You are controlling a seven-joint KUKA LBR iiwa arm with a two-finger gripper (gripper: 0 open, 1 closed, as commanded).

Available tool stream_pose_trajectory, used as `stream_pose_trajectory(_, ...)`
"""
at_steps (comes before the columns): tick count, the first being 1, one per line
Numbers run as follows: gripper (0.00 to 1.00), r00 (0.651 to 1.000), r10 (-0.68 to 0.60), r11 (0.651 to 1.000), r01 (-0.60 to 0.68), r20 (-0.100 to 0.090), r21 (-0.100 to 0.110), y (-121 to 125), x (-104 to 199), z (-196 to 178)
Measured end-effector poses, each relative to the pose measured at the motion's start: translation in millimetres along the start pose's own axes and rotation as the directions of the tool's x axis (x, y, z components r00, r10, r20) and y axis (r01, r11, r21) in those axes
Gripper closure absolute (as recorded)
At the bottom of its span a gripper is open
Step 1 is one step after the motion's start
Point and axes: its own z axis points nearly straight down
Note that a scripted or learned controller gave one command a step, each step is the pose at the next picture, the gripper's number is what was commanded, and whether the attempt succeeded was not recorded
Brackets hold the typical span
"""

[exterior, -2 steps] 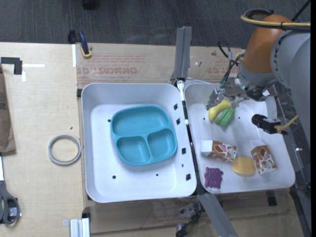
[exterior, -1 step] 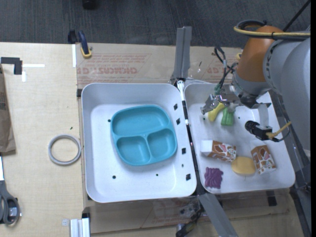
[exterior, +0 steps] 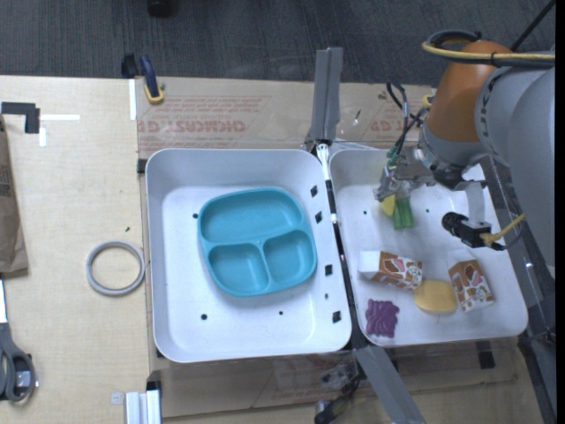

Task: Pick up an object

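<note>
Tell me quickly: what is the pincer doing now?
Pincer: low in the right bin, at a yellow and green object; open or shut cannot be told.

**Hidden and cut off**

The gripper (exterior: 397, 186) covers the tops of the yellow piece (exterior: 387, 207) and green piece (exterior: 403, 215); its grasp cannot be judged; scissors (exterior: 15, 371) and brown bag (exterior: 11, 210) run past the left edge.

The arm (exterior: 521, 104) is a bulky pale grey cylinder with a glossy orange band (exterior: 459, 104) above the wrist; black and yellow cables (exterior: 477, 53) loop over it.
</note>
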Motion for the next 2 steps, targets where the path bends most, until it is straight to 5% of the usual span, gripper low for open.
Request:
stream_pose_trajectory(1, 1.00, 1.000, -0.001, 1.000, 0.001, 0.001, 0.000, 0.2, -1.1, -9.3)
stream_pose_trajectory(2, 1.00, 1.000, 0.015, 1.000, -0.015, -0.007, 0.014, 21.6, 60.0, -100.0)
